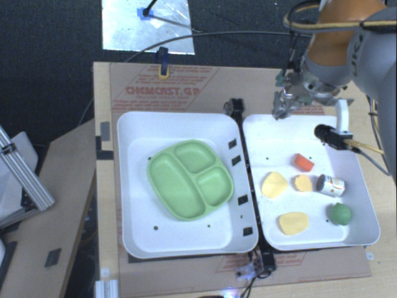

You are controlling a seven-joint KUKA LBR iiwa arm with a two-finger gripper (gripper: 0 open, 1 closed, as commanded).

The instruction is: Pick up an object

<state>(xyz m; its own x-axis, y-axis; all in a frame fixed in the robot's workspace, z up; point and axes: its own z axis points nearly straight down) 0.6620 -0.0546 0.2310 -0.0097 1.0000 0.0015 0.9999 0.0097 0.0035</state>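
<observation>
Gripper sits above the far edge of the right bin, near its back left corner, and I can't tell from this angle how its fingers stand; I see nothing in it. It hangs from the grey wrist below the orange band of the arm, which comes in from the right.

Down in the right bin I count six loose things, all well apart from the gripper. An orange block lies nearest it, toward the middle of the bin. Below that, a pale yellow rounded piece lies near the bin's left wall, with a smaller yellow-orange piece just beside it and a small white can lying on its side further right. Nearer the front edge I see a flat yellow piece and a green ball.

On the right bin's back rim is a black fitting with a cable.

In the left bin I see a light green divided plate, lying flat at a slant.

Both bins rest on a brown board.
</observation>
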